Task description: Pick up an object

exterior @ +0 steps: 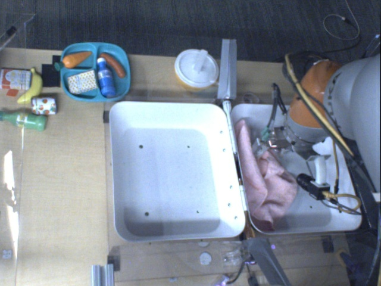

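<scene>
Nearest you, at the frame's five o'clock, the pink cloth [264, 180] lies bunched in the right bin [339, 219], stretched along that bin's left wall from its far end down to its near corner. You can judge it as light, soft and limp: it will sag and drape when lifted, and it will not slip or break. Take it at a raised fold, such as the thick hump near its middle, where a pinch gathers several layers; a flat edge would likely slide out.

Just beyond, at three o'clock, the gripper [269, 140] sits low in the right bin, at the cloth's upper right edge, under the grey arm [351, 94] and its orange band [315, 76]. Cables and the wrist hide its tip, so you cannot tell how wide it stands or whether it has anything.

At the centre, the left bin [119, 219] lies beside it.

Farther off, at twelve o'clock, stands a lidded cup [196, 68]; at ten o'clock, a blue tray [122, 55] of toy food.
</scene>
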`<state>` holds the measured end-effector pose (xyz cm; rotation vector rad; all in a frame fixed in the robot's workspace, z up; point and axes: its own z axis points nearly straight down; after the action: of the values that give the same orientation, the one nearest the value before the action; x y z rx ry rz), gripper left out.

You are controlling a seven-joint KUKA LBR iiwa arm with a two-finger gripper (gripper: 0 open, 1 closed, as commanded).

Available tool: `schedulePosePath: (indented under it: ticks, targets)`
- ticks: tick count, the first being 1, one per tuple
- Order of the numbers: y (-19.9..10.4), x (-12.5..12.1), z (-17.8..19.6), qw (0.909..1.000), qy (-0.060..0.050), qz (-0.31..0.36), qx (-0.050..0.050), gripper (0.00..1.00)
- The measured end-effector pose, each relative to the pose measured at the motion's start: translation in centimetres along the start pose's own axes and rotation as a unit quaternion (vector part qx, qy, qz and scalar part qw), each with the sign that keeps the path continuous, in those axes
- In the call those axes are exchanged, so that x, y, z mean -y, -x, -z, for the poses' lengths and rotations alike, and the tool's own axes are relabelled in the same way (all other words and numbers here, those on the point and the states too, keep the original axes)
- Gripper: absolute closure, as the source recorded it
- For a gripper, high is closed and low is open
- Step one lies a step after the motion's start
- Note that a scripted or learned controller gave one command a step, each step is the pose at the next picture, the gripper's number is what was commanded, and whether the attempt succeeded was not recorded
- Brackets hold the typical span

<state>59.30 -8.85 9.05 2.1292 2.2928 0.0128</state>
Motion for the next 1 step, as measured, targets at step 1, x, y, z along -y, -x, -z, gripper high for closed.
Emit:
schedulePosePath:
  ticks: [1]
  targets:
    - [-0.10,-0.27,1.22,1.0000,0.003,0.001,0.000,1.00]
